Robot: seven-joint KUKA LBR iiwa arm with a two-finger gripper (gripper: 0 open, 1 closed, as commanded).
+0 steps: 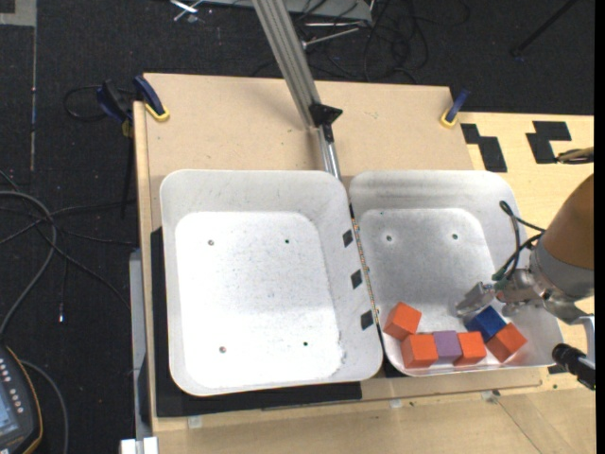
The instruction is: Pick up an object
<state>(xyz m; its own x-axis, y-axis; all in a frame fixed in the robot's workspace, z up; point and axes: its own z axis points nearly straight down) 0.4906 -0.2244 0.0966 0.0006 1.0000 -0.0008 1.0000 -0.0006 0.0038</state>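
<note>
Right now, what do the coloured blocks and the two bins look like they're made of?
The orange blocks, the purple block and the blue block look like painted wood or foam, going by their flat matte faces and crisp edges; which one is unclear. The bins look like thin moulded white plastic with rounded corners, scuffed and speckled grey.

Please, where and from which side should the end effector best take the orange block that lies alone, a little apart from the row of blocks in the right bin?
Probably from above, gripping the lone orange block on its left and right faces. It sits turned on the bin floor, apart from the row, with free space all around it.
</note>
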